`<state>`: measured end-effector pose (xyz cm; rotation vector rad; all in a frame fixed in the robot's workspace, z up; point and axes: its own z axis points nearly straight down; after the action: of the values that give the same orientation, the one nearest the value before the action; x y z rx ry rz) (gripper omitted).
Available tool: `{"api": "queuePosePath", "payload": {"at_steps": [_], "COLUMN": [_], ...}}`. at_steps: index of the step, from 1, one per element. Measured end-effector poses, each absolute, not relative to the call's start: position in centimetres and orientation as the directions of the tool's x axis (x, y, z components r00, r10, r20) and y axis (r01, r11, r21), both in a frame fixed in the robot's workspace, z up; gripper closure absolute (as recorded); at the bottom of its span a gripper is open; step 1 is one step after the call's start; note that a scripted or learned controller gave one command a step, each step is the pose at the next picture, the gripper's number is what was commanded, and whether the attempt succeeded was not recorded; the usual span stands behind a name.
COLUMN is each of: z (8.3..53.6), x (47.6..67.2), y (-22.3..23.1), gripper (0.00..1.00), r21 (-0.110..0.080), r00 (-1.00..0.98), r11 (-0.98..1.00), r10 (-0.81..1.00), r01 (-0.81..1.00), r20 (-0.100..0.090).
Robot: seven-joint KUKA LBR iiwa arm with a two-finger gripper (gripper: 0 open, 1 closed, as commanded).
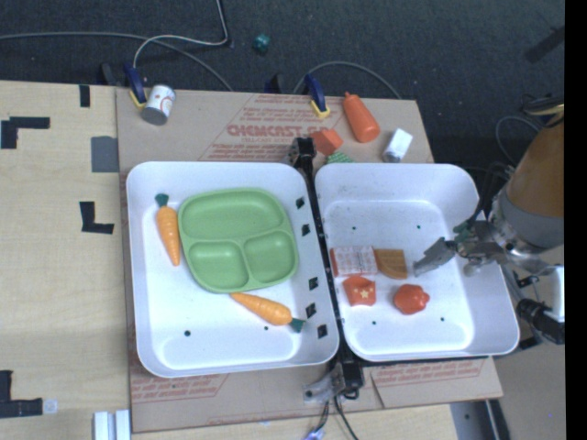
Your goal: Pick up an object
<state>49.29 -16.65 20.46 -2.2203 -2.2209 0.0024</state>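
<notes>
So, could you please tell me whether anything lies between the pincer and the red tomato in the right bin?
Nothing visible does. The pincer hangs over bare bin floor in the right bin, and the red tomato lies just below it in the view. The brown piece sits to its left, off that line.

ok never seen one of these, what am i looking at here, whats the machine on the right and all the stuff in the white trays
It is one camera above a bench, looking down at a slant. The grey and orange thing on the right is a robot arm; its claw reaches over the right bin. That bin holds a tomato, a red cube, a brown piece and a small packet. The left bin holds a green divided plate and two toy carrots. I see nothing held in the claw.
</notes>
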Motion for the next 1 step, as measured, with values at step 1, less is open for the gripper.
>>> {"api": "queuePosePath", "payload": {"at_steps": [1], "z": [8.63], "x": [48.48], "y": [-13.93], "gripper": [0.00], "r21": [0.003], "r00": [-0.001], "r11": [0.001], "r10": [1.000], "r01": [1.000], "r20": [0.001]}}
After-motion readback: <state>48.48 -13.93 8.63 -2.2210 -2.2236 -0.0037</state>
